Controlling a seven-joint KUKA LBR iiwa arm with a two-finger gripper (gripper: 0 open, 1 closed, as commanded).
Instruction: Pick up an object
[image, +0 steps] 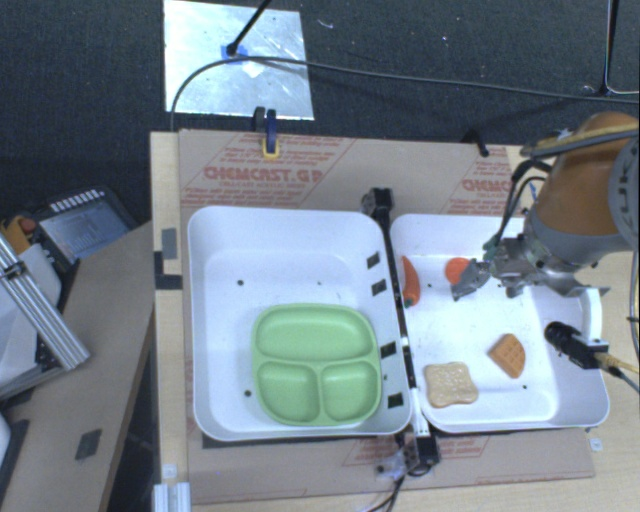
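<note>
The right bin (575, 400) holds several food pieces. A long orange-red piece (410, 281) lies along its left wall. A small round orange-red piece (457, 268) sits near the back. Toward the front lie a slice of toast (450, 383) and a brown waffle-like cracker (508, 354). My gripper (469, 286) hangs low over the bin's back half, its tip just right of and in front of the round orange-red piece. Nothing shows in its grasp. The arm's orange band (590, 180) is above it at the right.
The left bin (215, 300) holds a green divided plate (316, 363). A black clip (380, 202) and dark tabs mark the wall between the bins. A black fitting (570, 343) sticks in over the right bin's right rim. Cables run across the back.
</note>
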